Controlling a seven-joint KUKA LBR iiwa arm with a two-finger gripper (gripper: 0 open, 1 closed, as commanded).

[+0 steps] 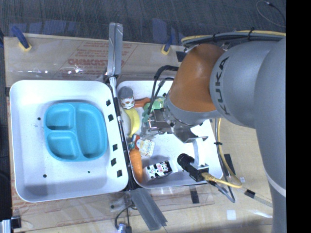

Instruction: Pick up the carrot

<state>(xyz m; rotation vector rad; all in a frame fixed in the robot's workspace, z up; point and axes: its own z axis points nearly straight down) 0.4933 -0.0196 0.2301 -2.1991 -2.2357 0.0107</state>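
The carrot (136,164) lies along the right bin's (206,144) left wall, below the banana (133,122), while the claw (151,121) hangs mid-bin, its state impossible to tell.

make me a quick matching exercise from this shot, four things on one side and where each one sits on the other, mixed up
Things:
1. carrot
2. banana
3. blue divided tray
4. black and white patterned box

Places:
A. in the left bin
B. near edge of the right bin, just right of the carrot
C. along the right bin's left wall, near its front corner
D. by the right bin's left wall, farther back than the carrot

Pairs: 1-C, 2-D, 3-A, 4-B
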